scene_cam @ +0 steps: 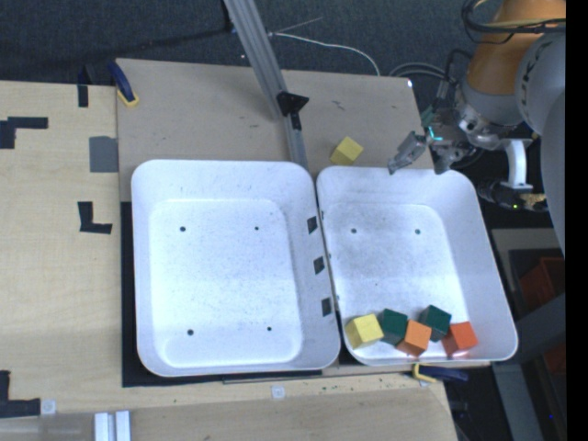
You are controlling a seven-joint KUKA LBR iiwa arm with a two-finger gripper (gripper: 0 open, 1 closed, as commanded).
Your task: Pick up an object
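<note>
Tan bench, two white bins, one yellow cube

Both bins were white with fine dark speckling. The right bin held yellow, dark green, orange and red-orange blocks; another yellow block lay on the tan table.

Grey pole over bench

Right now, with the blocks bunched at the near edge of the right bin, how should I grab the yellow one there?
Come straight down on the yellow block in the right bin. It ends the row on the left; a green block touches its right side. Probably pinch its near and far faces, since the side faces leave a finger little room.
</note>
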